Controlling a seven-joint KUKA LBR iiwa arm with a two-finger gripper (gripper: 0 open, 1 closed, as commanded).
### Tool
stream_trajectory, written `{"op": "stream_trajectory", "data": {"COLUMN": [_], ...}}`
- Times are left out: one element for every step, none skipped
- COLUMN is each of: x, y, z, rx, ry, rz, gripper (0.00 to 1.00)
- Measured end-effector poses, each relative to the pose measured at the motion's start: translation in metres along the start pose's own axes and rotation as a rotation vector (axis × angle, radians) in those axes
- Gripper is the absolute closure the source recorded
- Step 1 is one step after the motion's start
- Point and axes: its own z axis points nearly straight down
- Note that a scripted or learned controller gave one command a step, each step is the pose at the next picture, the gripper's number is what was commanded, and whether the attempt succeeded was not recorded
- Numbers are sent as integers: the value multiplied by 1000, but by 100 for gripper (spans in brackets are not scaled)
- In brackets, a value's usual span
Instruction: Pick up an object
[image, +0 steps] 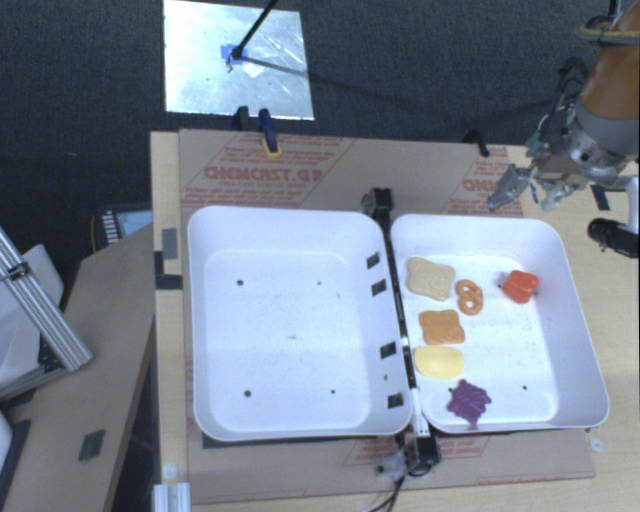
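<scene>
Two shallow white bins sit side by side on a bench, seen from above at a slant. The left bin (290, 320) has a bare white floor with a few small dark dots. The right bin (560, 330) holds six small things gathered toward its left and far parts, leaving its near right floor open. A tan bread-shaped piece (431, 278) lies at the far left, with an orange pretzel (469, 296) just beside it on the right. A red-orange lump (520, 286) sits apart, farther right. Nearer the viewer, in a column along the left wall, come an orange flat piece (441, 326), a pale yellow oval (439, 362) and a purple bunch (467, 400), close to the near rim.

The gripper (530, 185) hangs beyond the right bin's far rim, above the bench, touching nothing and holding nothing. Its fingers stand spread apart. The arm above it is cut off at the picture's top right corner.
</scene>
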Motion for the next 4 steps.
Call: {"op": "stream_trajectory", "data": {"x": [0,62,47,142], "y": [1,3,-2,2], "z": [-11,-77,-285,-198], "rx": [-3,-6,-15,3], "ry": [-1,1,-3,1], "rz": [-3,-6,-3,-4], "gripper": [100,100,100,100]}}
